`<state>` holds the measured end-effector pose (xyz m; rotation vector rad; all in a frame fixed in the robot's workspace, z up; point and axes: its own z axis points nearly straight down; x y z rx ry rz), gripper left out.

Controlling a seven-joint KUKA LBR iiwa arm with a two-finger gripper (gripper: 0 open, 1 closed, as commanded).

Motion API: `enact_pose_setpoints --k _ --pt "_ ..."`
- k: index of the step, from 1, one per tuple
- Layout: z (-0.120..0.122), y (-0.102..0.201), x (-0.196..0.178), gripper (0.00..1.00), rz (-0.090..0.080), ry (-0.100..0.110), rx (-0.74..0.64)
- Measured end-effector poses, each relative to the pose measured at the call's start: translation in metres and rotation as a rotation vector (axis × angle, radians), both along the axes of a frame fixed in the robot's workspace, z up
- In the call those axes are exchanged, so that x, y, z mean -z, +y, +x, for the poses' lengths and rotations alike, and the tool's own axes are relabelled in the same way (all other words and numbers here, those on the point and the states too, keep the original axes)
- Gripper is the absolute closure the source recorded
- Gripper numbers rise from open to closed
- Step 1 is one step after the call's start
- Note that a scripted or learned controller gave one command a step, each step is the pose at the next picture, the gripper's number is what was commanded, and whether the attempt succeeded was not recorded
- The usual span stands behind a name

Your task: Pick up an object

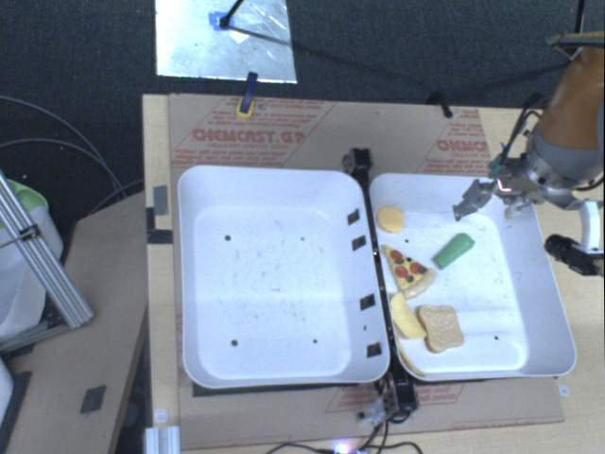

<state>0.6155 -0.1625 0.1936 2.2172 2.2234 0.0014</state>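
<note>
The right bin (515, 291) holds several small items: a round yellow piece (390, 219) near its back left corner, a green cylinder (454, 251) in the middle, a pizza slice (408, 270), a yellow wedge (406, 318) and a tan bread slice (440, 328) along its left and front side. My gripper (493, 200) hangs over the back of this bin, above and to the right of the green cylinder. Its fingers are spread and open, with nothing between them.
The left bin (274, 174) sits beside the right one, with a black clip strip (364, 253) between them. A shiny metal sheet (227, 26) lies on the floor beyond the bench. An aluminium frame (43, 263) stands at the far left.
</note>
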Motion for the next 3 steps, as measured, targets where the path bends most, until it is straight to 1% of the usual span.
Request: enact_pose_setpoints --k 1,2,3 --pt "0.056 0.092 0.009 0.0 0.004 -0.004 -0.012" --pt "0.053 0.228 0.007 0.0 0.007 -0.001 -0.015" --pt "0.051 0.359 0.047 0.0 0.007 0.002 -0.013"
